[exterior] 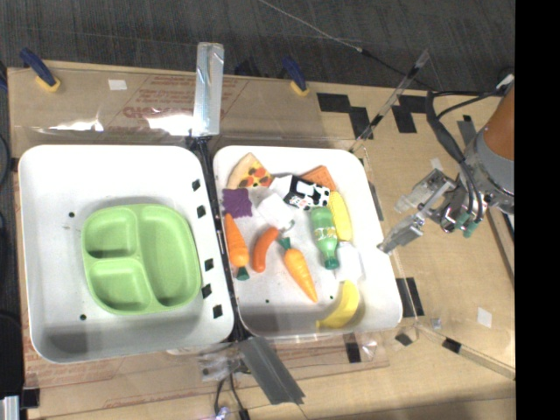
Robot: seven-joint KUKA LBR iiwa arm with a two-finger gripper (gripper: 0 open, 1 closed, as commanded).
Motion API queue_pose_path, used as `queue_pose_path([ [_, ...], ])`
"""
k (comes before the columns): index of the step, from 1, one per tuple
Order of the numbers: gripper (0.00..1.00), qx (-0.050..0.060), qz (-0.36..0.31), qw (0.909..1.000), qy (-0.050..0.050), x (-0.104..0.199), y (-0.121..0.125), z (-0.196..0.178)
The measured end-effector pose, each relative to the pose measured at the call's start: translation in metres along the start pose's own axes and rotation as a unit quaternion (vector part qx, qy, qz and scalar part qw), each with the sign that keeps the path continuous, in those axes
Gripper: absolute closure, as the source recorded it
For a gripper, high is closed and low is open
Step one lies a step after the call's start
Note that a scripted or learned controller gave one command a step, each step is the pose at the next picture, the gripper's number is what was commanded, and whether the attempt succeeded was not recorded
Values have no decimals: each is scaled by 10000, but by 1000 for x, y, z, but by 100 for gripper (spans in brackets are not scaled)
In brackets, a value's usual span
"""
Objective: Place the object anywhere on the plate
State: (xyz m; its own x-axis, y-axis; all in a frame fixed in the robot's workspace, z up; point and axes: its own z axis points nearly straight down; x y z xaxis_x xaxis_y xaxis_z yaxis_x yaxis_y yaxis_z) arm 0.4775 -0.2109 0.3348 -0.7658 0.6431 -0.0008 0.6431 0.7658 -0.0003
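While the gripper (409, 220) hangs over the bare desk (455, 304) just right of the right bin (372, 182), its two fingers stand spread with nothing between them. Toy food lies to its left in that bin; which piece is meant, the task does not say. Nearest candidates: yellow corn (339, 215) and green bottle (325, 235), both with long axes running roughly up-down in view; banana (342, 306) at the near right corner; carrot (300, 272) slanted mid-bin. Green plate (140, 257) sits in the left bin (44, 173), well apart, further left again. Judgement: the coming move goes leftward into the right bin first.
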Motion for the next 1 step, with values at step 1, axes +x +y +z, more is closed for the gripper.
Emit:
queue_pose_path([
  [1, 0, -8, -11, 10000, -28, 0, 0, -56],
])
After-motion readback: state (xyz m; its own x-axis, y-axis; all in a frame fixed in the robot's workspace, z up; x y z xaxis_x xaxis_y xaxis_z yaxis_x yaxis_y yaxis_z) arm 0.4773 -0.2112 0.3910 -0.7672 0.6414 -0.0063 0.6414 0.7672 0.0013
